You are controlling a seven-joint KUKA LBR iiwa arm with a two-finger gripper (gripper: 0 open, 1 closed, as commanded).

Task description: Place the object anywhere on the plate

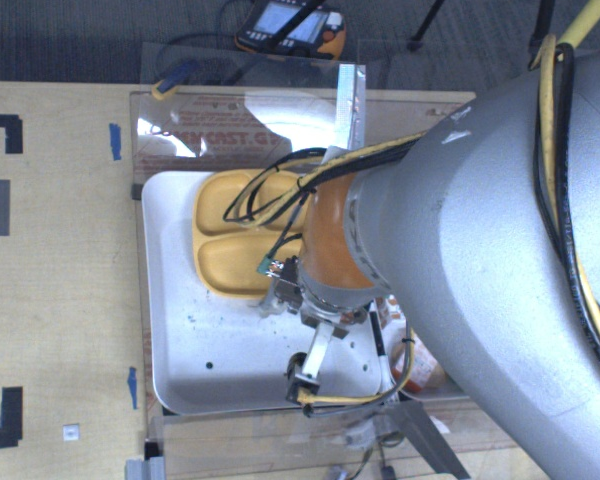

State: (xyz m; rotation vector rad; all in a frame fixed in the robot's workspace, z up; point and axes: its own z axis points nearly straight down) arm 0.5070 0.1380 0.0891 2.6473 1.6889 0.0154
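Observation:
A yellow plate (230, 238) with two compartments lies in the back left part of the left white bin (180, 358). My gripper (278, 290) hangs just past the plate's near right edge, mostly hidden under the grey wrist and its orange band (330, 238). I cannot make out anything held in it. A small object with red and pale parts (420, 366) peeks out below the arm at the right, by the bin's right wall; most of it is covered.
The big grey arm (490, 238) covers the whole right side of the bench, including the right bin. A few dark specks (209, 365) dot the left bin's floor. A clear panel (250, 128) stands behind the bins.

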